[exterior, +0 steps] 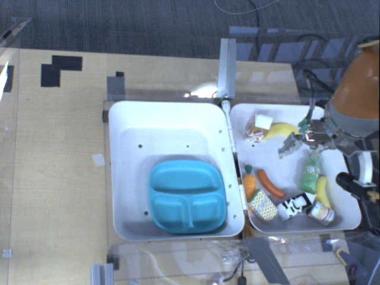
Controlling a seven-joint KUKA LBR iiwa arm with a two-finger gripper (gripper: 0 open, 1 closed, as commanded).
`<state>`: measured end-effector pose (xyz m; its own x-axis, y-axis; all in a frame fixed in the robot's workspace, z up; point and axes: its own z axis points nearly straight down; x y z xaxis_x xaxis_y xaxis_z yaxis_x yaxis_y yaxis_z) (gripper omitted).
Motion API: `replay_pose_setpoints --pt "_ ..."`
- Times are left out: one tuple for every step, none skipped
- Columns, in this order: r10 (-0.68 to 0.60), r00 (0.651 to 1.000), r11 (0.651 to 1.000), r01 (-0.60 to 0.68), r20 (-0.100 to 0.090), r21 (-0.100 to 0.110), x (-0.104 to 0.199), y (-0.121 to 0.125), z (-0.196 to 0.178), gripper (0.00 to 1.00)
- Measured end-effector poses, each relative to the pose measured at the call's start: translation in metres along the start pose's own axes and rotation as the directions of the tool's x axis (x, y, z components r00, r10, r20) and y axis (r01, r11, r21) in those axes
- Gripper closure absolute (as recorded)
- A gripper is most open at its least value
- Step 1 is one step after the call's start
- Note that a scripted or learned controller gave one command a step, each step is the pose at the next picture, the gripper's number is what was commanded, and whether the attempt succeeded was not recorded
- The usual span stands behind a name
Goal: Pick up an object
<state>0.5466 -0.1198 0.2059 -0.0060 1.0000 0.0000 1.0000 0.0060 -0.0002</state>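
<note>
One smooth blue divided tray [187, 196]; gripper [297, 142] fingers spread, holding nothing.

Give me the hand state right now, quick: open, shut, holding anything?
Hand: above the right bin, near the banana; open or shut cannot be told, and nothing shows between its fingers.
</note>
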Motion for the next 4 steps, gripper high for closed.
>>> replay_pose_setpoints --pt "-0.111 0.994 0.994 0.111 0.000 0.000 -0.054 0.093 0.098 0.00" --pt "-0.129 0.992 0.992 0.129 0.002 -0.003 -0.087 0.055 0.029 0.00" --pt "-0.108 0.994 0.994 0.108 0.001 -0.003 -0.086 0.047 0.112 0.00" --pt "-0.273 0.962 0.962 0.273 -0.010 0.012 -0.085 0.121 0.120 0.00"
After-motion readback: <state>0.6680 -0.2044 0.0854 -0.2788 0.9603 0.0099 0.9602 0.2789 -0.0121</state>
